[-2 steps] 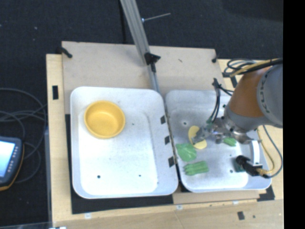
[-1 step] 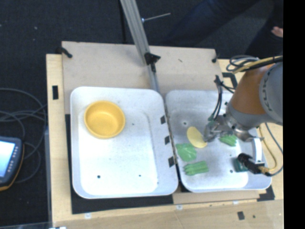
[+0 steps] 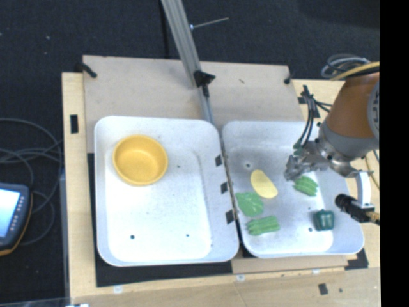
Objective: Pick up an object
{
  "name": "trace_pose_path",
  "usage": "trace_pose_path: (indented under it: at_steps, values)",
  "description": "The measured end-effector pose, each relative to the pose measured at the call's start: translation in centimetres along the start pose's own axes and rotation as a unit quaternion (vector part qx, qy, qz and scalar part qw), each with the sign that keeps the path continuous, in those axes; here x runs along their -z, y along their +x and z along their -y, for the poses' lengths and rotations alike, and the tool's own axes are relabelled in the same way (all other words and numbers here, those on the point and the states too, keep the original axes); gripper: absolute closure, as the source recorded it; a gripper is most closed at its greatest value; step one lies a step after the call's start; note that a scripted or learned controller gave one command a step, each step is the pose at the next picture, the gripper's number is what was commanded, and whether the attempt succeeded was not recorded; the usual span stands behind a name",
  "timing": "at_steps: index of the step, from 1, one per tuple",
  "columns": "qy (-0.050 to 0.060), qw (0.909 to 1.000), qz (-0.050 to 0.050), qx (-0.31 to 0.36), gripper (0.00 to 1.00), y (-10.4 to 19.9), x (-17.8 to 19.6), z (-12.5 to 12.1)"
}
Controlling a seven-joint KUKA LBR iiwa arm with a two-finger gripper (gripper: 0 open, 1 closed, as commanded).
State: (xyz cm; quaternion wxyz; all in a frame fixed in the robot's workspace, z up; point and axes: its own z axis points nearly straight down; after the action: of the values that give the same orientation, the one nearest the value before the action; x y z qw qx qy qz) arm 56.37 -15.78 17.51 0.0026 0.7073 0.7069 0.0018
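We see four small pieces and one pale yellow oval piece (image 3: 263, 184) in the right bin (image 3: 281, 133). A green lump (image 3: 248, 203) lies just left of the oval, a ridged green piece (image 3: 262, 224) below it, a light green piece (image 3: 307, 185) to its right, and a dark green block (image 3: 323, 220) near the bin's lower right. In the left bin (image 3: 160, 235) we see a yellow bowl (image 3: 140, 160), upright.

I see two white bins, the left bin (image 3: 153, 235) and the right bin (image 3: 281, 139), both faintly speckled grey. In the left sits a yellow bowl (image 3: 140, 160). The right one carries a pale yellow piece (image 3: 263, 184), three light green pieces (image 3: 249, 203) (image 3: 262, 225) (image 3: 306, 185) and one dark green piece (image 3: 323, 220). The tabletop (image 3: 147, 85) is tan, on black floor. My arm (image 3: 354, 117) shows orange-brown above grey metal.
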Motion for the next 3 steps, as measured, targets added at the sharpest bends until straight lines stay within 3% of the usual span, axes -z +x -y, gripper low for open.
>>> trace_pose_path:
  at_steps: [2,3]
  values:
    - [0.001,1.0,0.0,0.0,1.0,0.5,8.8,0.6]
    - [0.002,1.0,-0.001,0.002,1.0,5.5,9.5,1.6]
